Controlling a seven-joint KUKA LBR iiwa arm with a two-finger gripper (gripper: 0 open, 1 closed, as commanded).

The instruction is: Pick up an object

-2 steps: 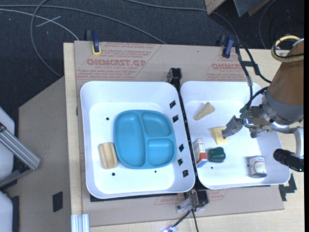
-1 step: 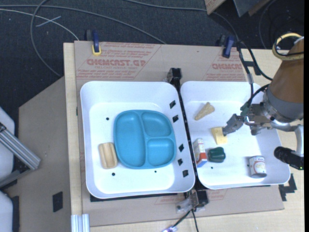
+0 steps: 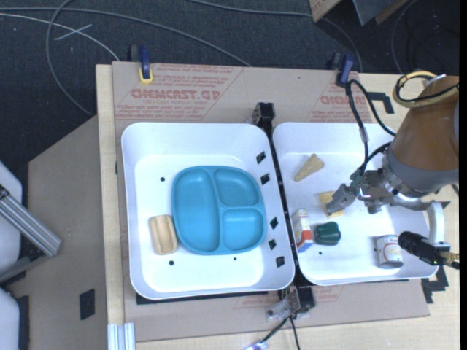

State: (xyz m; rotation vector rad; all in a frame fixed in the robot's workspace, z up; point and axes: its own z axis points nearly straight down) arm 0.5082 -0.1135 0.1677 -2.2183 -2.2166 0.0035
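Right bin, and there's a spread of small things to pick from. A pale wedge-shaped piece lies toward the bin's 11 o'clock. A small yellow block sits near the middle, and the jaws are right at it, touching or just over it; whether they're clenched or released, I cannot tell from this angle. Down at 7 o'clock, a dark green rounded object rests just beside a small red-and-white item that hugs the bin's left wall. Over at 5 o'clock, a small white can-like object stands by itself.

The arm comes in from 3 o'clock, orange band over grey wrist, dark cables looping above it.

Across the divider, the left bin carries a blue divided plate at its centre, with a tan bread-like slab touching the plate's 8 o'clock edge.

Both bins sit on a cardboard-covered tabletop, clamped at 12 o'clock with blue clips.
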